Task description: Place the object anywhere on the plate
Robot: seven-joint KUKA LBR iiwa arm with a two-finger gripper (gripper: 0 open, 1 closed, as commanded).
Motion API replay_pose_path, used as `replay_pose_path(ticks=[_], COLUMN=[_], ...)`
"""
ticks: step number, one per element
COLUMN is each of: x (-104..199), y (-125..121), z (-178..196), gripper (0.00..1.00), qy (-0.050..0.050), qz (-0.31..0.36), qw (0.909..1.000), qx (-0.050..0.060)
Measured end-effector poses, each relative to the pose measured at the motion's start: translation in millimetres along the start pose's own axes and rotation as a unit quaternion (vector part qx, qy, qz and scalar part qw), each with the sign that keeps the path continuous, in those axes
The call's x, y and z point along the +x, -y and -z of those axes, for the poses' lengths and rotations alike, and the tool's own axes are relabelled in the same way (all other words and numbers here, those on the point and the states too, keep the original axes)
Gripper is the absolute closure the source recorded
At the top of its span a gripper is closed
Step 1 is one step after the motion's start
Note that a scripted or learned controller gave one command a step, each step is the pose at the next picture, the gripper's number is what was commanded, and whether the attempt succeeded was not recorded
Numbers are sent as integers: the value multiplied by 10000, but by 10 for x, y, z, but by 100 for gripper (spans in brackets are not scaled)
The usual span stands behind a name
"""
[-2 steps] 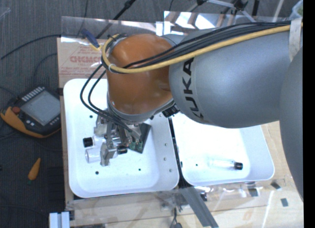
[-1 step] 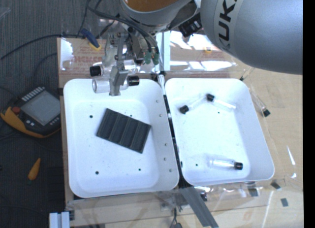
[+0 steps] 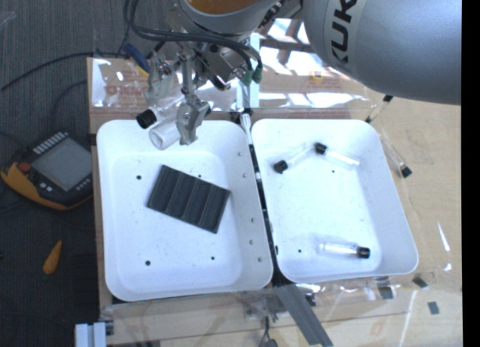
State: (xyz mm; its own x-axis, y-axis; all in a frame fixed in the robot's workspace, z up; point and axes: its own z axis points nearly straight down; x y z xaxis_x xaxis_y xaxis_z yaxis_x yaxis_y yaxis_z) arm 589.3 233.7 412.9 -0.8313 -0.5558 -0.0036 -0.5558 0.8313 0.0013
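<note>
You see two bins (image 3: 225, 278) of smooth, glossy white plastic. In the left one lies a matt, dark, ribbed plate (image 3: 187, 198); right of it, clear glassy tubes (image 3: 341, 249) with black caps.

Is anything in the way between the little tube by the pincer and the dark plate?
Nothing visible. The tube sits at the pincer near the left bin's back wall, and only bare white floor lies between it and the plate.

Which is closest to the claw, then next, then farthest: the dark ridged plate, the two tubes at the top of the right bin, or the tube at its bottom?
From the claw:
1. Dark ridged plate, left bin.
2. Two tubes, top of right bin.
3. Single tube, bottom of right bin.
</note>
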Motion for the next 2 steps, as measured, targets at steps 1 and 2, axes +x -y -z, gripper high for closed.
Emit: replay_pose_path(ticks=[1,2], x=[166,422], y=[-107,-217], z=[-824,-1401], gripper=[100,100], qy=[-13,-8], qz=[900,3843], qw=[9959,9232], qx=[-1,-17])
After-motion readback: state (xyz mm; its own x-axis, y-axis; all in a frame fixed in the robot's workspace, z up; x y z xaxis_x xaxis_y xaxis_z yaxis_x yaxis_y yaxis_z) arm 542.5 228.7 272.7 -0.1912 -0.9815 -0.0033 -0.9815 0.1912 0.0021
